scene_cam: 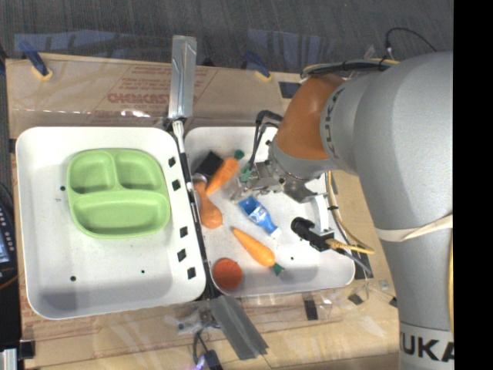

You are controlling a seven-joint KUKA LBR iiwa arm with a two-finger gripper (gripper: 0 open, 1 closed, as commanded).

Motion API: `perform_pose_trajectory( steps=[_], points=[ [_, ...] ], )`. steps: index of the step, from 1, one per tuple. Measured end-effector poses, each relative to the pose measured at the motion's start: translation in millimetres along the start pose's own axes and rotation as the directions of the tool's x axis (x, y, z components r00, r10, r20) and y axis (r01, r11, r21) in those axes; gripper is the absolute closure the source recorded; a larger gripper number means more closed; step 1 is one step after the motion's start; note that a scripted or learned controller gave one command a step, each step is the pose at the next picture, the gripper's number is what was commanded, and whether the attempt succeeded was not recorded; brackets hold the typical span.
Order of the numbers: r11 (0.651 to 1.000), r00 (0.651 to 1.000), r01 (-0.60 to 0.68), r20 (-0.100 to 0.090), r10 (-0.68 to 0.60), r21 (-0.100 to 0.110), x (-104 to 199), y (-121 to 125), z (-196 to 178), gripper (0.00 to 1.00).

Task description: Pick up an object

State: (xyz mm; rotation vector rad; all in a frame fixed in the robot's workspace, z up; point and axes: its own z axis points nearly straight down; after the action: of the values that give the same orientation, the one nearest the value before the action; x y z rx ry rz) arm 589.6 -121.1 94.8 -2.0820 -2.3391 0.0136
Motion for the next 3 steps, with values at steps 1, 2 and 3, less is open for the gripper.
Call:
perform_pose_trajectory(
  steps=[1, 2, 3],
  points=[
    [0.997, 0.997, 0.079, 0.001, -0.079, -0.009, -16.8, 12.3, 5.6, 1.0],
    [0.996, 0.996, 0.087, 0.0, -0.087, -0.005, 18.1, 39.4, 5.9, 1.0],
    [0.997, 0.997, -0.078, 0.001, 0.078, -0.006, 37.7, 50.3, -94.8, 1.0]
  ],
)
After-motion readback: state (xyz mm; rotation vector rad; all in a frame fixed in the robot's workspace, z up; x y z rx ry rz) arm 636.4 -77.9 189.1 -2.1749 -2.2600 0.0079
